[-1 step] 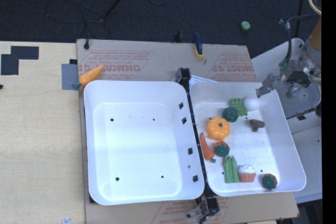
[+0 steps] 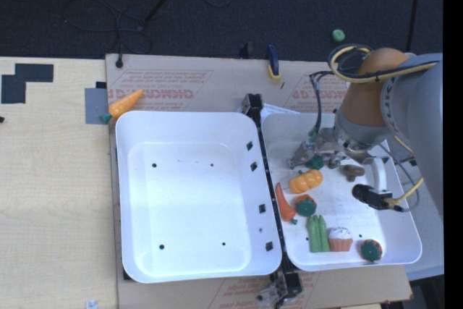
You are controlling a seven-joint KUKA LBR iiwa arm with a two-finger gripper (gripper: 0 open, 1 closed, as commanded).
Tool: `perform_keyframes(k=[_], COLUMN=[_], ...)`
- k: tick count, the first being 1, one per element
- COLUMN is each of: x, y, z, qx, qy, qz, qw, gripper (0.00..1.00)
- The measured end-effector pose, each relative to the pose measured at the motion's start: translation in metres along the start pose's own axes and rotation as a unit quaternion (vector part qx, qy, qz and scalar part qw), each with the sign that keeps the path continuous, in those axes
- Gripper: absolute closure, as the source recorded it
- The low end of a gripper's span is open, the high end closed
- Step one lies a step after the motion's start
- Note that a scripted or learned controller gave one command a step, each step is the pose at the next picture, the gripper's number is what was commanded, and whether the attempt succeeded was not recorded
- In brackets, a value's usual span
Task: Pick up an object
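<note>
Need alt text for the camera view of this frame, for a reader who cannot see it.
A grey arm's pincer hangs low in the right bin, just above an orange toy. Nearby lie a toy cupcake and green toys. A toy carrot lies outside the left bin.

The grey arm (image 2: 412,105) reaches in from the right, its orange band (image 2: 372,87) bent downward at the wrist. The gripper (image 2: 312,155) hangs low, pointing left, at the far right of the scene.

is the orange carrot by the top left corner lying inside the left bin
No, the orange carrot lies on the cardboard just outside the left bin, past its rim.
</note>
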State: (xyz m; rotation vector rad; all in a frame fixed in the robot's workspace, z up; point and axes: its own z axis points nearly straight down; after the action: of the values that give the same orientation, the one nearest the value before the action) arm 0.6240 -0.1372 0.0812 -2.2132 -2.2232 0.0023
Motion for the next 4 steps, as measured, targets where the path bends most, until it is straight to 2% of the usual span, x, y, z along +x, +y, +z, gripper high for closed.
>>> perform_keyframes(k=[1, 2, 3, 4], x=[0.121, 0.057, 0.053, 0.023], y=[0.023, 0.015, 0.019, -0.02], z=[-0.114, -0.106, -0.001, -0.006], qx=[-0.007, -0.001, 0.0, 0.001], qy=[0.002, -0.002, -0.001, -0.001], qz=[-0.004, 0.004, 0.003, 0.004], qw=[1.0, 1.0, 1.0, 1.0], gripper=[0.0, 0.0, 0.0, 0.0])
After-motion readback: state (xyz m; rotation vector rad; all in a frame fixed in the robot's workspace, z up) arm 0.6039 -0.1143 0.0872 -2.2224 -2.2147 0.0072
